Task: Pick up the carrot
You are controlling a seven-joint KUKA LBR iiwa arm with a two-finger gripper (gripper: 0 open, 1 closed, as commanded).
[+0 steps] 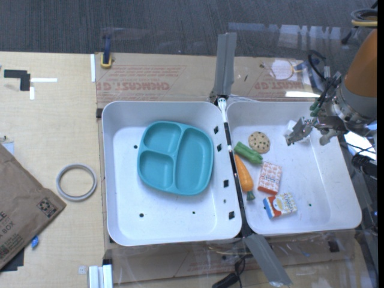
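The carrot [243, 173] lies in the right bin [336, 218], against its 9 o'clock wall. The gripper [312, 132] hovers well apart, toward 2 o'clock from the carrot, fingers spread open, holding nothing.

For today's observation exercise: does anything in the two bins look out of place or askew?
Nothing is spilled or damaged. The carrot lies pressed against the right bin's left wall, beside the green vegetable.

Arm: reaching in from the right, orange band showing at the edge.
Gripper [312, 132]: hanging with fingers spread apart, pointing left, gripping nothing.
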